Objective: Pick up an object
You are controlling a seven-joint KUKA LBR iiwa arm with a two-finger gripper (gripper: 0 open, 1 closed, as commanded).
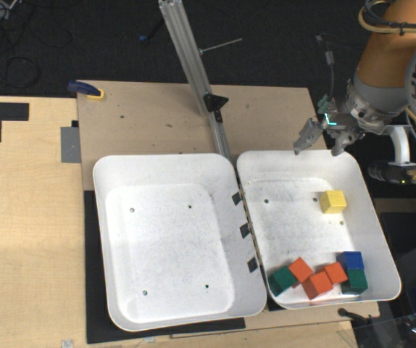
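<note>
Coloured blocks (pixel 322 275) crowding right bin's (pixel 382 245) near rim, yellow block (pixel 333 201) alone mid-floor, pincer (pixel 322 141) released, above far edge.

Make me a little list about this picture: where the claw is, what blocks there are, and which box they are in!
claw: open, holding nothing, above the far edge of the right bin
yellow block: alone, right bin, nearest the claw
cluster at right bin's near edge: green block, three orange blocks, blue block, another green block
left bin: white, beside the right one
</note>
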